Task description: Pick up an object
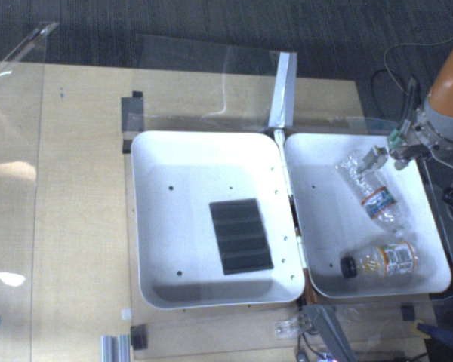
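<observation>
My gripper point(389, 158) hangs over the far right corner of the right bin point(317, 202), below the arm's orange band. Its two fingers stand apart and hold nothing. Just left of and below them lies a crushed clear plastic bottle point(370, 187) with a blue and red label. A second bottle point(381, 260), with a black cap and amber liquid, lies on its side near the right bin's front edge. A black ribbed rectangular block point(241, 235) lies flat in the middle of the left bin point(158, 202).
The two white bins meet at a central ridge point(287, 202). A clear panel and a metal strip point(281, 89) stand behind the bins. Cables point(408, 59) run at the far right. Wooden bench surface point(60, 202) stretches to the left.
</observation>
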Controlling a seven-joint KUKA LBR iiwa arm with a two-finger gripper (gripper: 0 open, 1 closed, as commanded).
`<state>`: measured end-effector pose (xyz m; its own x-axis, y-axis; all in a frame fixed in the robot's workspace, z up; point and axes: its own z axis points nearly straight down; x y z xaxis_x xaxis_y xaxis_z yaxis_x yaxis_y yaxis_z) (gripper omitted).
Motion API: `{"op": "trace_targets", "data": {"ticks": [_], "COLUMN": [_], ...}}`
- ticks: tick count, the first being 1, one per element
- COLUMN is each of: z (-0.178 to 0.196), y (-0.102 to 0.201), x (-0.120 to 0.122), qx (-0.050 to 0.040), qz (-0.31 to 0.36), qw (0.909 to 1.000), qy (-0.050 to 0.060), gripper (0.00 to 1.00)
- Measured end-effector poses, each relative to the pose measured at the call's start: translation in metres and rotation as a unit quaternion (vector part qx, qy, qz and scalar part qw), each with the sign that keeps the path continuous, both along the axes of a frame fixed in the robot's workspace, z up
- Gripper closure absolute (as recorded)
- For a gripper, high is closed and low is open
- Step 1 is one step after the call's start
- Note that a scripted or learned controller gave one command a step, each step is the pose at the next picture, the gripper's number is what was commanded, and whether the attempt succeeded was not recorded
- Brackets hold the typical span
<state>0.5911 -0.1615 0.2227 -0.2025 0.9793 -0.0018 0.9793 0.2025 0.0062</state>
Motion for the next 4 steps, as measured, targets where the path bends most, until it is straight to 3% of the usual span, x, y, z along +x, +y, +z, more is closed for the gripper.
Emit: {"op": "trace_targets", "data": {"ticks": [1, 2, 3, 4], "z": [-0.091, -0.133, -0.133, -0.074], "y": [-0.043, -0.036, -0.040, -0.035], "x": [0.004, 0.025, 0.026, 0.044], "qx": [0.0006, -0.0009, -0.0004, -0.0004], "qz": [-0.060, -0.045, -0.024, -0.011], "qw": [0.9982, 0.9990, 0.9997, 0.9999], "qy": [0.001, -0.003, -0.002, -0.001], "gripper": [0.00, 0.00, 0.00, 0.00]}}
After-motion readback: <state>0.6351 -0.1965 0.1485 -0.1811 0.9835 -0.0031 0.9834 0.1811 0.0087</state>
